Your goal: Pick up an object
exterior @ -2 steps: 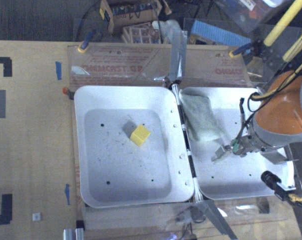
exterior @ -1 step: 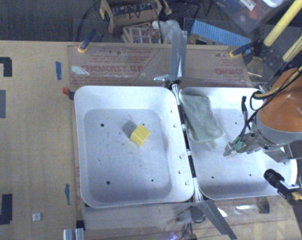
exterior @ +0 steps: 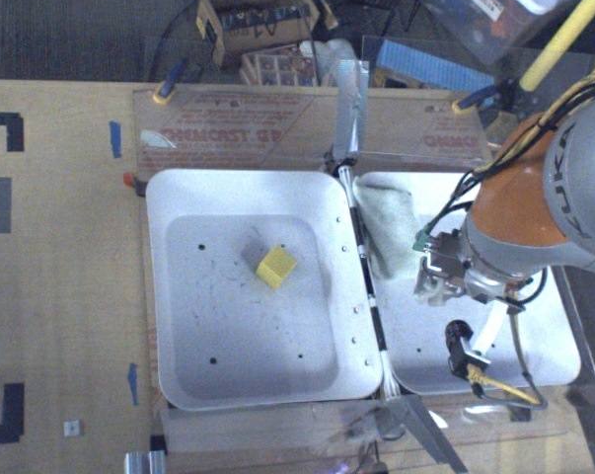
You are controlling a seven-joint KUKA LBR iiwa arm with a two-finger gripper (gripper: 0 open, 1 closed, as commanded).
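**Near edge.** The left bin (exterior: 228, 349) and the right bin (exterior: 415, 354) are shallow white trays with rounded corners. They stand side by side on the pale wooden surface (exterior: 60, 265), and their inner rims meet along a dark seam. The near half of each floor lies bare. The floor of the left bin is smooth plastic with faint grey scuffs and a few small dark dots.

**Middle.** The yellow block (exterior: 276, 267) is a small matt cube. It rests on the floor of the left bin, a little right and far of the centre, with its corners turned toward the walls. It touches no wall, and open floor surrounds it on every side. The hand (exterior: 433, 282) hangs over the middle of the right bin beneath the grey arm (exterior: 519, 215) with its orange band. The block lies well apart from the hand, to its left across the seam, at about the same depth. The wrist covers most of the hand from above, so it cannot be told whether the hand is wide or narrow. Bare floor lies near and right of the hand.

**Far.** A pale cloth (exterior: 386, 220), soft and crumpled, fills the far left corner of the right bin against the inner wall. It lies close beside the hand, to its left and far side, and contact between the two cannot be judged. Beyond both bins a flat cardboard sheet (exterior: 248, 131) with red print lies on the surface, along their far rims.
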